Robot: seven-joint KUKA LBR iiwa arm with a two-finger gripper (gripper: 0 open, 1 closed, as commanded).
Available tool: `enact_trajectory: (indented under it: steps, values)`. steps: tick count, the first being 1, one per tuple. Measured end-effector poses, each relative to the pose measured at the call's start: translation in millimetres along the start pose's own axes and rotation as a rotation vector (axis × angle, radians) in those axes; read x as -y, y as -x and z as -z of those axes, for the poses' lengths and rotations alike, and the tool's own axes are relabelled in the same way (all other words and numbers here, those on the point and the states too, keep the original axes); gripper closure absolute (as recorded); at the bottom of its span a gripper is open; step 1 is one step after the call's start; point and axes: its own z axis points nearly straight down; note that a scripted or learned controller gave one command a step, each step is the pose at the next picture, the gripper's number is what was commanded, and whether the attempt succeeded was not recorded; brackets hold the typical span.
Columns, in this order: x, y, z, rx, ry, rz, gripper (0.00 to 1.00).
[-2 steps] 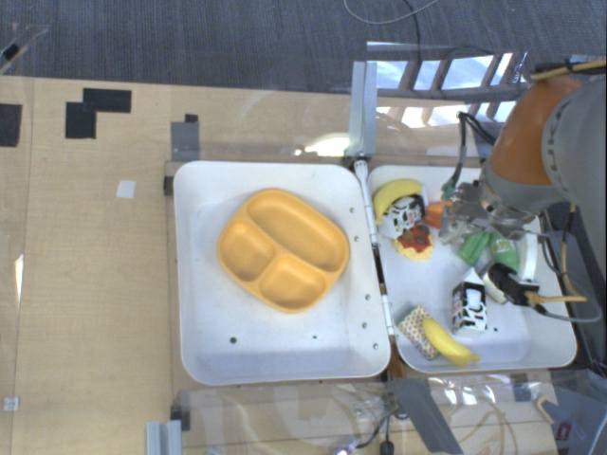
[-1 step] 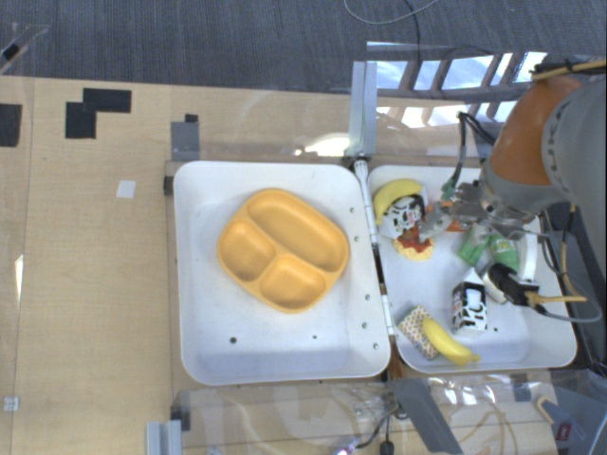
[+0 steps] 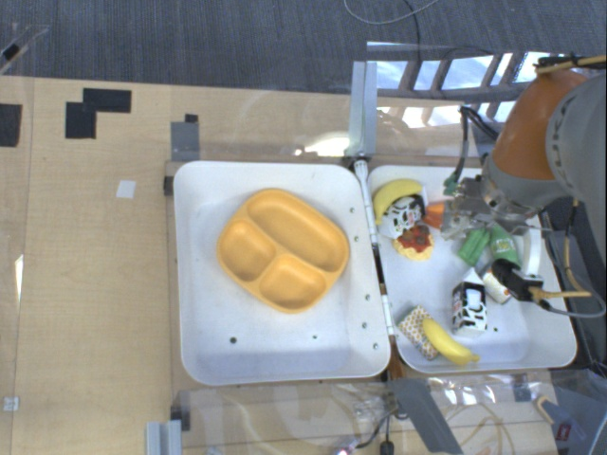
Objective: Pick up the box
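Grey arm (image 3: 560, 131) leans in from three o'clock, gripper (image 3: 471, 218) low over the right bin (image 3: 550, 349); box (image 3: 469, 308) lies toward six o'clock.

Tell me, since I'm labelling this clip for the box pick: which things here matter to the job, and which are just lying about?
Job:
- box, black-and-white cow pattern, right bin
- gripper, over the right bin's upper part

Lying about:
- yellow divided plate, left bin
- banana
- small checkered block beside it
- green items
- cow-patterned toy on a yellow piece
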Motion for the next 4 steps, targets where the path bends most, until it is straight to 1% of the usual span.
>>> enact_trajectory:
  steps: [1,2,3,4]
  values:
    - [0,0,0,0.0,-0.001,0.0,0.0]
    - [0,-21,9,-0.002,-0.008,0.056,0.0]
    - [109,-15,1,-0.003,-0.011,0.057,0.0]
    - [109,-15,8,-0.003,-0.011,0.002,0.0]
